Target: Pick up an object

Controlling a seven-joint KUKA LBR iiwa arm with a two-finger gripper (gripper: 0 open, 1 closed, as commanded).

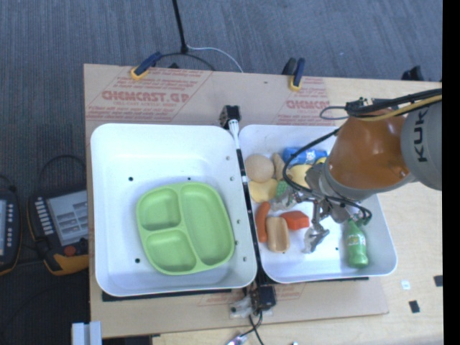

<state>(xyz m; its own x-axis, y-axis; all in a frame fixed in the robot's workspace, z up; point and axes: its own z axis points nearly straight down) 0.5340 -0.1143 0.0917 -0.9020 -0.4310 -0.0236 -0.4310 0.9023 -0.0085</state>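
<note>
Grey carpet surrounds the counter (pixel 144 99), which bears two white bins. Left bin (pixel 115 157) holds a green three-compartment tray (pixel 187 227), its long axis slanting from upper left to lower right. Right bin (pixel 377 261) holds food toys: a green bottle (pixel 355 244) pointing up-down, a bread roll (pixel 277 234), an orange carrot (pixel 262 220), a red piece (pixel 295 220). Above them hangs the hand (pixel 316 237), fingers apart, gripping nothing.

green tray (pixel 185 228) | white bins (pixel 115 157) | green bottle (pixel 355 244) | orange carrot (pixel 262 221)
</note>
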